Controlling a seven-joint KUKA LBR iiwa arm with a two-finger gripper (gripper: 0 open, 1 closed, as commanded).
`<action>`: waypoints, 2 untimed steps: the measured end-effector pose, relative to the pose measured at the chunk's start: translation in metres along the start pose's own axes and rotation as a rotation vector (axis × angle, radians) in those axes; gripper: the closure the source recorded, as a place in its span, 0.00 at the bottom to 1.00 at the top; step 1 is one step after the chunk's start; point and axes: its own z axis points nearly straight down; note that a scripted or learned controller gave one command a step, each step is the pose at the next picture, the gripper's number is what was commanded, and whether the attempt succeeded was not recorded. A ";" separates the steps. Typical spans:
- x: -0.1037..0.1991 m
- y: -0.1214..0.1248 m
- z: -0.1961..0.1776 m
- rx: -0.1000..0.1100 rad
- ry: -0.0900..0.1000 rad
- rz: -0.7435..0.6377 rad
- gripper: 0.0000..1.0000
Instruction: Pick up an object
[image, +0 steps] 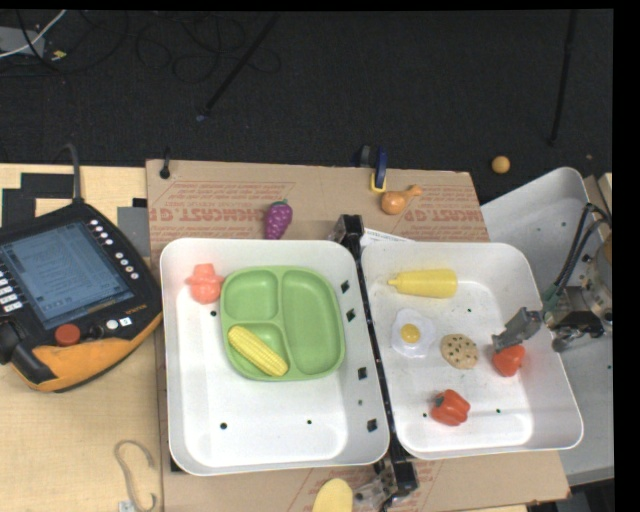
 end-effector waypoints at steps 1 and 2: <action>0.000 0.002 -0.005 -0.010 -0.002 -0.002 0.00; 0.002 0.010 0.041 -0.006 -0.001 -0.004 0.00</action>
